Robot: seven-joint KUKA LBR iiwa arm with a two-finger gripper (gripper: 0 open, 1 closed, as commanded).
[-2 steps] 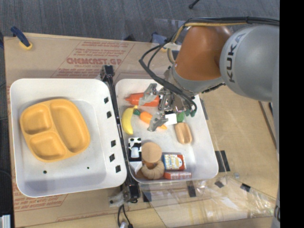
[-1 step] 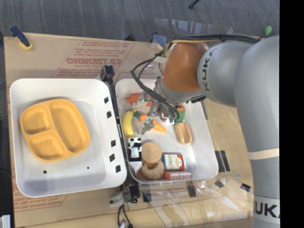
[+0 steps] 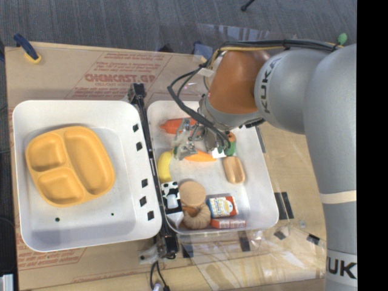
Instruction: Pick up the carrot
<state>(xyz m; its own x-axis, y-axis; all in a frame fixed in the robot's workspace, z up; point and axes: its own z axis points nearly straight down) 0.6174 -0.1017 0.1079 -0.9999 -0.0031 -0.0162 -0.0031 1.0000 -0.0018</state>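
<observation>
From the yellow tray (image 3: 68, 163) in the left bin, I look right: the carrot (image 3: 199, 157) lies mid-frame in the right bin, under my gripper (image 3: 195, 139). I cannot tell its state. The crowding banana (image 3: 164, 166) and bread roll (image 3: 233, 170) risk a mis-grab.

From where I stand, the arm's wrist (image 3: 233, 90) covers the far middle of the right bin (image 3: 262, 180), and the gripper (image 3: 195, 139) beneath it is a tangle too crowded to read. The carrot (image 3: 199, 157) shows partly, its upper side tucked under that metalwork. A second orange piece (image 3: 173, 125) disappears behind it. The arm (image 3: 321, 102) runs off the bottom edge.
</observation>
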